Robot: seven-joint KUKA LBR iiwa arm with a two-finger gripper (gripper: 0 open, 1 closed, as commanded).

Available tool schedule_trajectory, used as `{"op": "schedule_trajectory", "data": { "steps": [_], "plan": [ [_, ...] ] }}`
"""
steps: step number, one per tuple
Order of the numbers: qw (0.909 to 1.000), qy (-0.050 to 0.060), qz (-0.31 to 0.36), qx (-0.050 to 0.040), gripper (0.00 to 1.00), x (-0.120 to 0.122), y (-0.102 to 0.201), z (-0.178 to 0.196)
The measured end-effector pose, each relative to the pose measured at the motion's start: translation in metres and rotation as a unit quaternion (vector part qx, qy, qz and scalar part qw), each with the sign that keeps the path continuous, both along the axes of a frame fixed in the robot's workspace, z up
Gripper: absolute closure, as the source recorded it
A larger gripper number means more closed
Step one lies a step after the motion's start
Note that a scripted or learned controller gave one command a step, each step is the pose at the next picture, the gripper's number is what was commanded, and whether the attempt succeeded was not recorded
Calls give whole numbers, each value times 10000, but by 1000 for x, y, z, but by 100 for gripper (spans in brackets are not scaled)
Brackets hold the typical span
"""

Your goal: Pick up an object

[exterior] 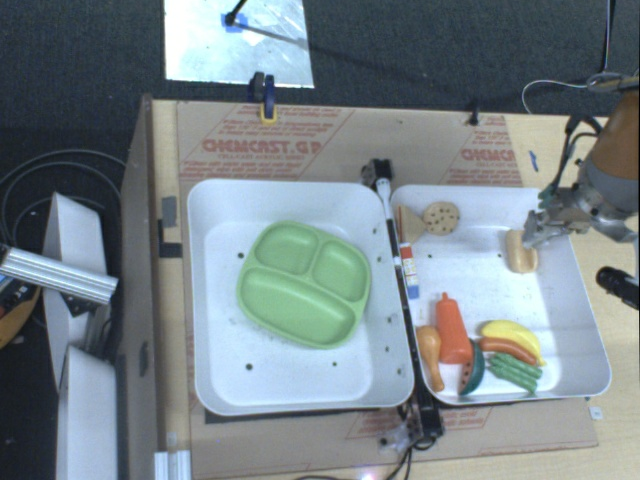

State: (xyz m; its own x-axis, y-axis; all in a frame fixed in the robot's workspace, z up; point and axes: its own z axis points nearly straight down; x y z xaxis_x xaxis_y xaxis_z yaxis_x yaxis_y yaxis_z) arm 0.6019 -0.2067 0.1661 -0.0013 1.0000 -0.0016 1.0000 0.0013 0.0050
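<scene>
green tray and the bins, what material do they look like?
Green tray: looks like moulded plastic with a matte finish, going by its uniform pale green colour, soft rounded compartment walls and lack of sharp glare. Left bin and right bin: probably thin formed plastic, smooth white, with rounded corners and a faint sheen on the rims. Painted metal cannot be ruled out from this view.

Cardboard-topped bench point(300, 133), two white bins point(225, 228)

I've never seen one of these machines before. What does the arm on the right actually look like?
The arm is a rounded grey body with an orange band above the wrist. Thin cables loop beside it. It ends in a small metallic grey gripper over the right bin.
</scene>
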Motion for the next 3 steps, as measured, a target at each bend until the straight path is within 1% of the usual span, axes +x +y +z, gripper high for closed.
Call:
{"op": "schedule_trajectory", "data": {
  "steps": [1, 2, 3],
  "plan": [
    [10000, 15, -6, 6, 100, -35, 0, 28],
    [10000, 14, 20, 12, 100, -49, 18, 46],
    [10000, -10, 26, 1, 100, -14, 25, 73]
  ]
}}
